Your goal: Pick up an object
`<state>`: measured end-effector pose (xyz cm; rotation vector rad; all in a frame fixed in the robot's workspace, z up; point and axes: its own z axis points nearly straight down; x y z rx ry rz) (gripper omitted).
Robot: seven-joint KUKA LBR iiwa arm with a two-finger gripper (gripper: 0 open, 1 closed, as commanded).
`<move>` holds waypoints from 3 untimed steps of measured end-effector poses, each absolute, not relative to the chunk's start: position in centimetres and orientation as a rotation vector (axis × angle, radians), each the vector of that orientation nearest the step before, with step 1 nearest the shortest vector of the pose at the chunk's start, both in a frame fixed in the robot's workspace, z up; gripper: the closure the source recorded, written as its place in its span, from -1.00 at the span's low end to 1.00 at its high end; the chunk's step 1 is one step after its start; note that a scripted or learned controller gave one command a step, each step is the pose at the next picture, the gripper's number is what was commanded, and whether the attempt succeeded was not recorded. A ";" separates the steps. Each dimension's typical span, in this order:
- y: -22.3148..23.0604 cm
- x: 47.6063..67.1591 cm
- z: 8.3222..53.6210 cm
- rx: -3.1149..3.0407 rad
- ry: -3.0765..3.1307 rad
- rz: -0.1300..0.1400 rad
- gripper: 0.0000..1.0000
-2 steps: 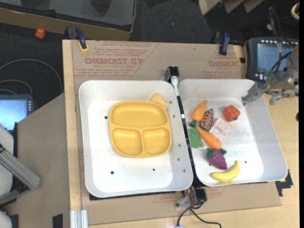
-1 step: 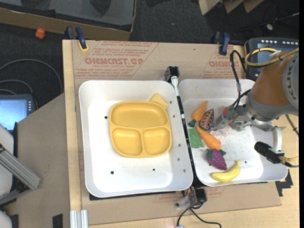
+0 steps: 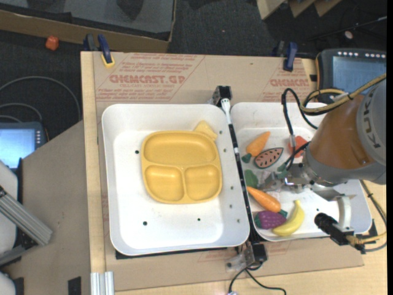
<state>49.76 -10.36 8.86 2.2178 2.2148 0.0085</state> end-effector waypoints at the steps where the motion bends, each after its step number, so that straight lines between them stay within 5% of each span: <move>1: -14.9 57.6 8.8 2.212 2.218 0.008 -1.00; 2: -11.8 54.2 8.9 2.217 2.214 0.008 -1.00; 3: -9.2 54.7 13.4 2.216 2.223 0.004 -1.00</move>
